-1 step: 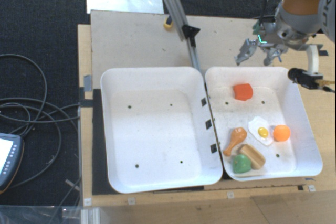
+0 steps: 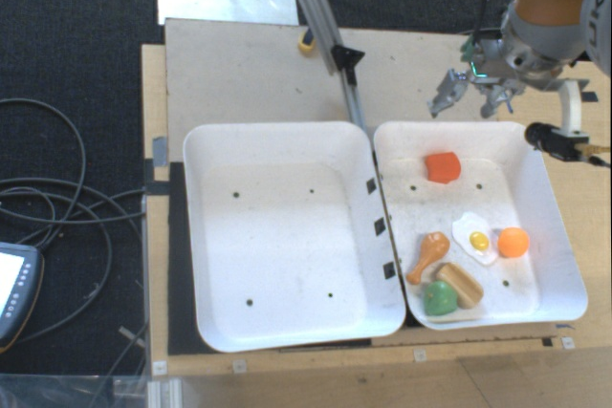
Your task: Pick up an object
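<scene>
My gripper (image 2: 470, 100) hangs above the far rim of the right bin (image 2: 550, 205), its two fingers spread open with nothing between them. Below and left of it, a red block (image 2: 443, 167) lies near the bin's back. Toward the front lie a fried egg (image 2: 474, 237), an orange ball (image 2: 513, 243), a chicken drumstick (image 2: 427, 257), a hot dog bun (image 2: 461, 285) and a green round piece (image 2: 440, 298).
The left bin (image 2: 277, 234) sits beside the right one, sharing a middle rim. A slanted metal pole (image 2: 320, 10) crosses the back of the bench. Cables and a tablet (image 2: 14, 287) lie on the floor at the left.
</scene>
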Robot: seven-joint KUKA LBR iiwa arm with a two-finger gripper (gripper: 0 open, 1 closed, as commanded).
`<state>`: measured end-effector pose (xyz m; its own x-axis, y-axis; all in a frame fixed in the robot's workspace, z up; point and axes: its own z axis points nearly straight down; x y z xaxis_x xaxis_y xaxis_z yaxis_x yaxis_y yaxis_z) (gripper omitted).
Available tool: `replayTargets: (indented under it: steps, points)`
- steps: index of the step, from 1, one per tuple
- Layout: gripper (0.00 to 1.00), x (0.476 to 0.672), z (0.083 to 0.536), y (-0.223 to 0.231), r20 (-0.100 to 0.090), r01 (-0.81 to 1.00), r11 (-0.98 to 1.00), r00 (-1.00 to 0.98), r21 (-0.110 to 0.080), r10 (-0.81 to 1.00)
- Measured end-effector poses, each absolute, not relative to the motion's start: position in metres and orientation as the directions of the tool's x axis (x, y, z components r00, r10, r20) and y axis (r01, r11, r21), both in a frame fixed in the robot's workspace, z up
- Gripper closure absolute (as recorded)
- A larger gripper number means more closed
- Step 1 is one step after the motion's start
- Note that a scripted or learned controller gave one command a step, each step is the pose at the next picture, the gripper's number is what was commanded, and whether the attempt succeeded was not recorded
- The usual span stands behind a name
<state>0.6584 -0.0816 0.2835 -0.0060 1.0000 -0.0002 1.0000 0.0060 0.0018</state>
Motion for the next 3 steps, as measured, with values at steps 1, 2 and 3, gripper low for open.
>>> replayTargets:
  steps: [1,2,3]
  points:
    - [0.00,0.654,0.241,-0.084,0.000,1.000,0.001,-0.001,-0.002,1.000]
    - [0.00,0.650,0.178,-0.083,0.000,1.000,0.001,-0.001,-0.005,1.000]
    - [0.00,0.639,0.129,-0.084,0.000,1.000,0.001,-0.001,-0.004,1.000]
